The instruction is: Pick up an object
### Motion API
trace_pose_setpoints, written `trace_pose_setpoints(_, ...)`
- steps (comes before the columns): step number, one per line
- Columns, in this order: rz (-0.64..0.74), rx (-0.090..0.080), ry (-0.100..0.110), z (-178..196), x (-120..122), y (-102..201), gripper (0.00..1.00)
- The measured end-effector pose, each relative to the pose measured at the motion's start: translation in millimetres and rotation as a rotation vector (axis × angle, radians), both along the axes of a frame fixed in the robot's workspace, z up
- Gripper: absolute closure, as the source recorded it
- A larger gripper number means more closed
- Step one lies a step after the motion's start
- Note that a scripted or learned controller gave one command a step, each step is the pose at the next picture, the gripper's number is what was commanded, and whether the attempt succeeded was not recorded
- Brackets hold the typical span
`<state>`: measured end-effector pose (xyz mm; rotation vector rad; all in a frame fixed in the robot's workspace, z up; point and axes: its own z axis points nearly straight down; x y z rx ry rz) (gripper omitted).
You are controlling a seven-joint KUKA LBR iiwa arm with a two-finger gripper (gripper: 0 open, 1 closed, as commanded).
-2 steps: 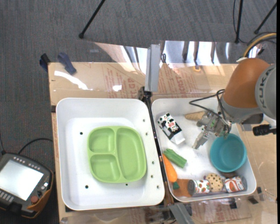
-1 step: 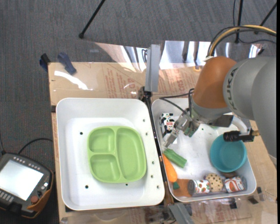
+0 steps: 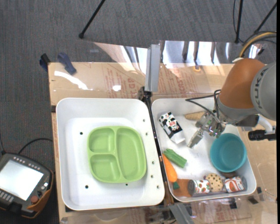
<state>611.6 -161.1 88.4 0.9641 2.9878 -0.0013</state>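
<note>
Over the right-hand bin (image 3: 252,183), the gripper (image 3: 196,139) hangs above bare white floor, with the black-and-white cow-print carton (image 3: 171,127) just to its left in the camera view. That carton looks like the nearest candidate for picking: it lies flat with its long axis running from upper left to lower right, roughly parallel to the bin's left wall. The 2 fingers appear slightly spread with nothing between them, their tips pointing down and to the left, toward the gap between the carton and the green pickle-like piece (image 3: 176,157) below it.

The arm comes in from the right, its orange band (image 3: 240,80) and grey wrist tilted so the tool slants leftward rather than straight down. The teal bowl (image 3: 228,153) sits just to the right of the fingers, close enough that a wide swing back could brush its rim.

Other choices lie farther off along the bin's lower edge: an orange carrot (image 3: 170,170), a small can (image 3: 199,186), a cookie (image 3: 214,182) and a red-and-white packet (image 3: 233,184). The left bin (image 3: 67,125) holds a green divided plate (image 3: 116,154), well apart from the tool.

To take the carton, my guess is a short move left and down, with the fingers closing across its narrow width.
</note>
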Motion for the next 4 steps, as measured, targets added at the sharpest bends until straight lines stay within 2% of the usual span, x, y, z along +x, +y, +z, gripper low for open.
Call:
trace_pose_setpoints(1,-0.119,0.004,0.005,-1.7,4.3,85.7,0.0)
trace_pose_setpoints(2,0.079,0.001,0.001,3.4,-15.3,-13.4,0.0)
trace_pose_setpoints(3,0.105,0.003,0.002,-1.1,-78.7,-48.1,0.0)
trace_pose_setpoints(4,0.202,0.005,0.001,-1.3,-31.2,26.2,0.0)
